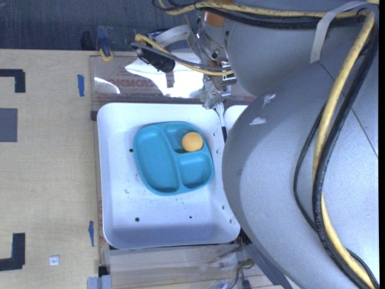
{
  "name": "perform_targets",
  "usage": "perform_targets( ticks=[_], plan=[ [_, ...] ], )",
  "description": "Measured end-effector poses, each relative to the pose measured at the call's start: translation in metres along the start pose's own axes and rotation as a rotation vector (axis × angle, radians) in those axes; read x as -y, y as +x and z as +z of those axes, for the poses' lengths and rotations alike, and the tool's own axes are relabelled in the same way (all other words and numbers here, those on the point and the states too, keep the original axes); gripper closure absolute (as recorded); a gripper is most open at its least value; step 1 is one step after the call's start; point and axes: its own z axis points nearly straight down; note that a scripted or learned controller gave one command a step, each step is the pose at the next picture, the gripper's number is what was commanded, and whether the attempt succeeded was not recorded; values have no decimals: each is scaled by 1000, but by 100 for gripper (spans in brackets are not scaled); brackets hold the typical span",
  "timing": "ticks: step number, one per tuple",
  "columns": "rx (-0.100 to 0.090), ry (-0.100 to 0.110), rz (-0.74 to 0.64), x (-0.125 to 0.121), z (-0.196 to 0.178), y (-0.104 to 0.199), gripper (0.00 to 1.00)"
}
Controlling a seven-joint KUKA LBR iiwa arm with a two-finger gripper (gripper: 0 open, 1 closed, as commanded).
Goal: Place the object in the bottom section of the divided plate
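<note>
Looming across our right side, the grey arm hides one bin, while the white bin cradles the blue divided plate flat, so things stay put. We spot the gripper poised above the bin's far rim; how far it gapes we cannot tell. The orange ball rests in the plate's upper right compartment, below and slightly left of the gripper, apart.
</note>
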Motion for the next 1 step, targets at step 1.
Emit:
perform_targets(
  ticks=[1],
  plan=[
    [-4, 1, -1, -9, -18, 10, 100]
  ],
)
